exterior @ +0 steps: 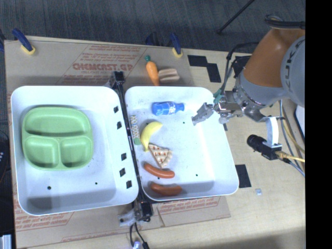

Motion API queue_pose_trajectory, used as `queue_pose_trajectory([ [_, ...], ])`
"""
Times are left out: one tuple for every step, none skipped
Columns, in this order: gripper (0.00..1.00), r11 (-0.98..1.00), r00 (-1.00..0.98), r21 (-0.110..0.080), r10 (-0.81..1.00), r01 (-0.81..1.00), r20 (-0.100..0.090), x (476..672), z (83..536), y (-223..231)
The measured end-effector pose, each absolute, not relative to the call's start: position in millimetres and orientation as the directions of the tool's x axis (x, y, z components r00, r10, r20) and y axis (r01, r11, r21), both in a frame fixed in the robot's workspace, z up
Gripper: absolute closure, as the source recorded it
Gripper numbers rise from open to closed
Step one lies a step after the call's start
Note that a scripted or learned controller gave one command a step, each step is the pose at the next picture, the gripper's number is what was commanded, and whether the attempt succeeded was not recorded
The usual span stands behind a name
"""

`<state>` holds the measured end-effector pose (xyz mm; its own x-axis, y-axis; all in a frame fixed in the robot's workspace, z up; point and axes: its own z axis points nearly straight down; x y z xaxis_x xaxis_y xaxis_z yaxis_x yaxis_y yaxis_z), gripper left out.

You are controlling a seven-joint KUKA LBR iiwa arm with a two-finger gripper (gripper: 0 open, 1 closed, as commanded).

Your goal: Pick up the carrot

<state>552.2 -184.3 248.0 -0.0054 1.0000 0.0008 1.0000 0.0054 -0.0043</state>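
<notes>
The carrot [151, 71], orange with a green top, lies on the cardboard just behind the right bin's [226, 154] back rim, outside both bins. It is beside a tan bun [168, 75]. My gripper [211, 117] hangs over the right bin's right side, well to the right of and nearer than the carrot. Its fingers [201, 115] are open with nothing between them.
The right bin holds a blue bottle [167, 108], a banana [149, 133], a waffle wedge [160, 154] and two sausages [159, 171] [166, 189]. A green divided tray [57, 137] sits in the left bin [21, 191]. Clamps [176, 45] stand along the back edge.
</notes>
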Motion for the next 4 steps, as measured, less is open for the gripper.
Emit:
queue_pose_trajectory([
  [0.00,-0.152,0.152,-0.007,0.988,0.988,0.001,546.8,113.5,-124.0],
  [0.00,-0.277,0.277,-0.004,0.961,0.961,0.000,656.5,124.3,-102.2],
  [0.00,-0.614,0.614,-0.004,0.789,0.789,-0.001,656.1,106.4,-120.1],
  [0.00,-0.838,0.838,-0.004,0.546,0.546,-0.003,653.0,110.7,-95.3],
])
